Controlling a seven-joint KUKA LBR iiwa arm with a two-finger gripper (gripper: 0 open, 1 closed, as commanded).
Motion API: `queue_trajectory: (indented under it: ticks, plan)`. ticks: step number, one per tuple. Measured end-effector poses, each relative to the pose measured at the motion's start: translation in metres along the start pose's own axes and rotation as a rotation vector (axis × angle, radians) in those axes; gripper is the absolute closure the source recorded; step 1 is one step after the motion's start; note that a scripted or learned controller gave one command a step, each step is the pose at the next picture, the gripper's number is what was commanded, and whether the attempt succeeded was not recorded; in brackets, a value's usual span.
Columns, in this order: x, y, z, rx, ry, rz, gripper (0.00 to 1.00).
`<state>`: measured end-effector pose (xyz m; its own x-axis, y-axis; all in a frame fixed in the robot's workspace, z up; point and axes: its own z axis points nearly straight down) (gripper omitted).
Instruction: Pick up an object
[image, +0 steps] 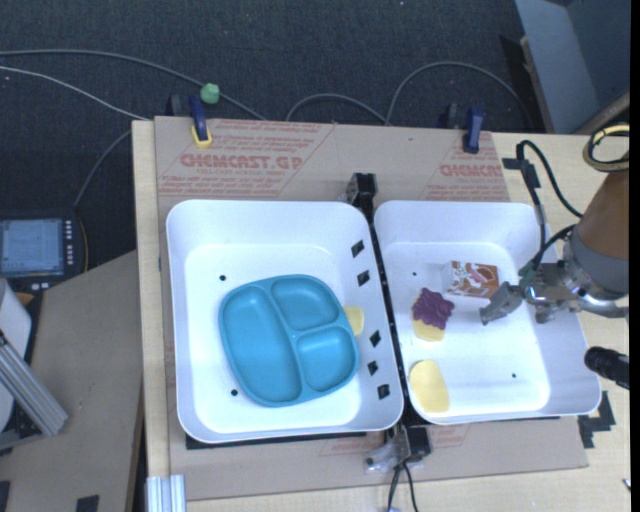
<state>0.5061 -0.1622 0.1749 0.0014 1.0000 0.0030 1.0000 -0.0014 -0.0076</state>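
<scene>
Much of the arm (610, 235) is cut off at the right edge, so that only its brownish lower part and the metal wrist are seen. The gripper (515, 300) is seen over the right side of the right bin (520, 390); whether the jaws are spread or pressed together cannot be told, since they are small and partly blurred against the white floor. A small yellow piece (354, 320) in the left bin (190, 330) is half hidden behind the right rim of a blue divided plate (288, 338), and its kind cannot be made out. In the right bin, a brown and white packet (472, 278) is seen just left of the gripper, apart from it; its printing is too small to be read. A purple grape-like toy (433, 307) is seen nearer and further left, touching a small yellow piece (429, 332) at its near edge, and a pale yellow oval object (430, 387) lies against the near-left corner. Both bins are set on a tabletop (160, 420) covered with brown board, held by blue clamps (200, 130) at the far edge. On the board, red lettering reading "CHEMCAST" can be made out, repeated in part at the far right. Dark carpet (300, 50) crossed by cables is seen beyond, and a small screen (35, 247) stands at the left.
</scene>
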Motion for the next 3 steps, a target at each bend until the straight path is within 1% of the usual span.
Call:
queue_trajectory:
  ticks: [2, 3]
  plan:
    - [-0.004, -0.005, 0.093, -0.002, 0.000, -0.001, 0.00]
    - [-0.004, -0.004, 0.079, -0.007, -0.001, -0.001, 1.00]
